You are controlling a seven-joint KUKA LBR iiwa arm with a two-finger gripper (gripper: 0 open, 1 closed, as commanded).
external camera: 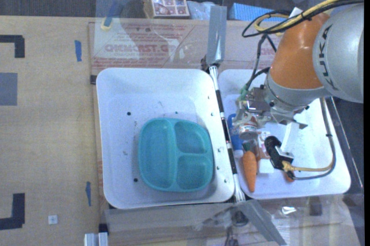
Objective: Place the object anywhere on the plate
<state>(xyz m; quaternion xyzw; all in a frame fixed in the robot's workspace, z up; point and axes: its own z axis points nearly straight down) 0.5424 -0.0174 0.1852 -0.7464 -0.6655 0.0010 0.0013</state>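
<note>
A teal plate (pixel 173 154) with three compartments lies in the left bin (pixel 115 100), toward its front right, with nothing on it. My gripper (pixel 245 138) hangs low over the left side of the right bin (pixel 324 123), just behind an orange carrot (pixel 249 172) that lies lengthwise near the bin's front left. Whether anything sits in the gripper is hidden by the wrist.
A small blue item (pixel 231 122) lies at the right bin's left wall beside the gripper. A small white piece (pixel 265 166) rests right of the carrot. The ridge between the bins (pixel 222 123) runs between gripper and plate. Boxes stand behind the bench.
</note>
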